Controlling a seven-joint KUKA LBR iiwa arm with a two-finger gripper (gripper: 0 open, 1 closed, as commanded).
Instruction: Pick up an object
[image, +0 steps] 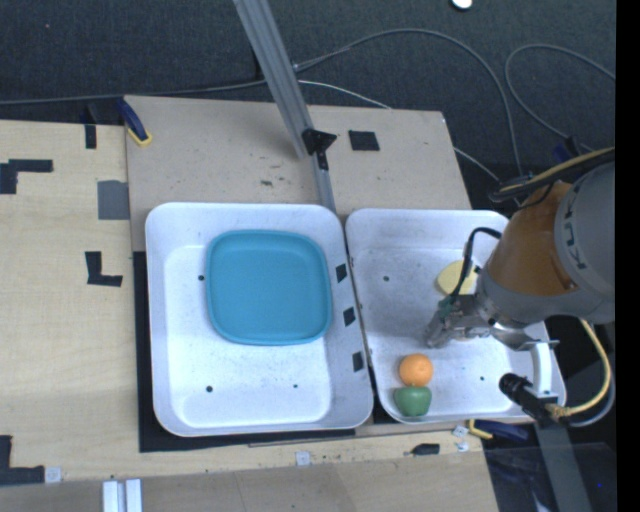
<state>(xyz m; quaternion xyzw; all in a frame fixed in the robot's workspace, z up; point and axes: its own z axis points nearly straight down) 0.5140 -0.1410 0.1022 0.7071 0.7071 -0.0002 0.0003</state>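
Note:
In the right bin (400, 240) an orange ball (416, 370) lies near the front edge, with a green object (411, 401) touching it just in front. A pale yellow object (452, 277) lies further back, partly hidden by the arm. My gripper (441, 333) hangs low over the bin floor, between the yellow object and the orange ball, a little right of and behind the ball. Nothing shows between its fingers.
The left bin (180, 400) holds a square blue plate (268, 286) toward its back. A grey metal bar (290, 90) slants down from the top to the bins' shared back edge. Cables lie on the dark floor at the upper right.

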